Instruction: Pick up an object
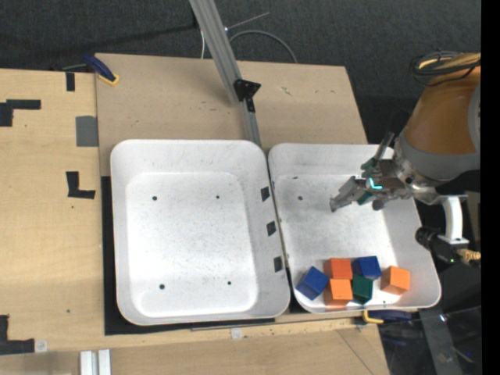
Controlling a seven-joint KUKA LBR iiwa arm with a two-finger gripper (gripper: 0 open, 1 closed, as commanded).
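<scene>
The pale plywood desk (180, 92) spreads flat and matte under everything, marked with dark tape scraps, and on it sit two shallow white plastic bins side by side, both speckled with fine dark flecks and rounded at the corners. The left bin (125, 162) has a smooth raised floor; the right bin (312, 158) carries the task's things, all gathered along its near edge. Above that bin's far half hangs the grey arm with its orange band (441, 119), reaching in from the right, and its pincer (348, 199) points leftward over bare bin floor, well apart from the blocks; nothing lies between its fingers, and whether they stand wide or narrow I cannot tell at this size. The blocks are small, hard-edged cubes, likely foam or painted wood: a blue cube (312, 282) tilted at the left, an orange cube (341, 269) and a blue cube (366, 267) behind, an orange cube (340, 290) and a dark green cube (362, 288) in front, and an orange cube (397, 279) at the right. Those two outer cubes look the best targets, since the middle four touch; the pincer should come straight down with its fingers straddling two free, parallel faces.
</scene>
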